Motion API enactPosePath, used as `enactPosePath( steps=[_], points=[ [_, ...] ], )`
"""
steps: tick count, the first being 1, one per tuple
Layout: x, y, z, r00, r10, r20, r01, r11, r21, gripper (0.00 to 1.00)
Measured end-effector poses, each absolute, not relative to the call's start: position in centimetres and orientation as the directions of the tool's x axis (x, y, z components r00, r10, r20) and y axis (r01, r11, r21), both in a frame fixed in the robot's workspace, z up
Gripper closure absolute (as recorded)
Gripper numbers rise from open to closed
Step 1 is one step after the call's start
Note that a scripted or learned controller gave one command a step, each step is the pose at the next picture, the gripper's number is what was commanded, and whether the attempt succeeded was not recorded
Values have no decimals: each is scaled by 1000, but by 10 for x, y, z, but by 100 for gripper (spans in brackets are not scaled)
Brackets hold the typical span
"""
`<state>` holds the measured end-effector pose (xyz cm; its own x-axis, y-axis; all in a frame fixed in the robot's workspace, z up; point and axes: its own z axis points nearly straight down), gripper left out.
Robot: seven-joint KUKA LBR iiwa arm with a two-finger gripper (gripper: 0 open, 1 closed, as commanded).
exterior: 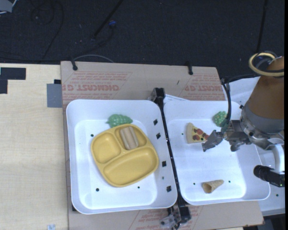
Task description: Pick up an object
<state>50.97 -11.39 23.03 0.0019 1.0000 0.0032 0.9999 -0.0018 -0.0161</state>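
**Claw hovering beside the pizza slice in the right bin**

The bench [24, 143] is carrying two white bins. The left bin [81, 176] is holding a yellow divided plate [124, 158] with a hot dog [129, 137] in one compartment and a green leafy piece [119, 120] just beyond its rim. The right bin [230, 195] is holding a pizza slice [195, 133], a green piece [220, 117] and a cone [212, 186].

The arm is reaching in from the right, and the claw [212, 141] is sitting just beside the pizza slice, apparently not gripping anything; whether its tips are apart or together I cannot tell.

The slice looks like the nearest target. Its long axis is running roughly toward and away from the camera, crust end nearer. A good grasp would be centring over the slice and closing across its narrow width. The cone is lying across the bin, tip pointing left.
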Motion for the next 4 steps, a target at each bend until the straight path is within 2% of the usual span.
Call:
enactPosePath(
  steps=[1,2,3,4],
  points=[
    [512,-114,236,0,1000,1,1000,0,-4,0],
    [510,-106,190,0,1000,2,1000,0,-8,0],
    [510,-105,125,0,1000,3,1000,0,-10,0],
    [509,-105,86,1,1000,1,1000,-1,-5,0]
  ],
)
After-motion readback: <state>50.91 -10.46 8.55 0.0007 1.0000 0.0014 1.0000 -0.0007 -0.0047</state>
